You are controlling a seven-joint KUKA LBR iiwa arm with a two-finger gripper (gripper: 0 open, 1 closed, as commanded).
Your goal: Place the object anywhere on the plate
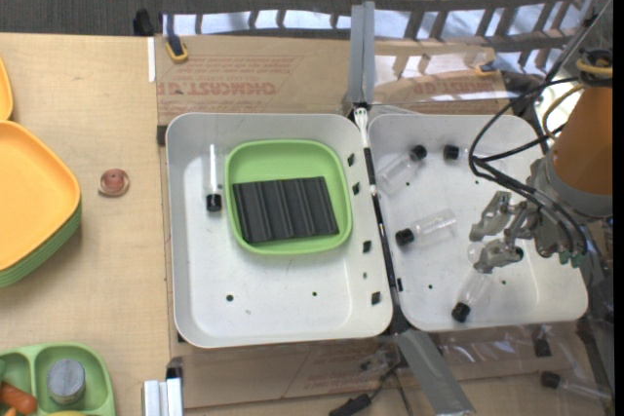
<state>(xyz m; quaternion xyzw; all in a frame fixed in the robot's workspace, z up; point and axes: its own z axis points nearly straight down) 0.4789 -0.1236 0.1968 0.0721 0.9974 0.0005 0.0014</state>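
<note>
A green plate [240, 172] lies in the left bin [195, 287], and a black ridged slab [288, 209] rests flat on it. Beside the plate's left edge lies a clear tube with a black cap [213, 178]. My gripper [490, 237] hangs over the right bin [546, 302], toward its right side. Its fingers stand apart with nothing between them, so it is open. Just below it lies a clear vial with a black cap [471, 295]. Another capped vial [429, 229] lies to its left.
More clear vials and black caps [417, 152] lie at the back of the right bin. Black cables [507, 175] loop from the arm over that bin. Orange plates [34, 200] and a small red disc [114, 181] sit on the wooden bench at left.
</note>
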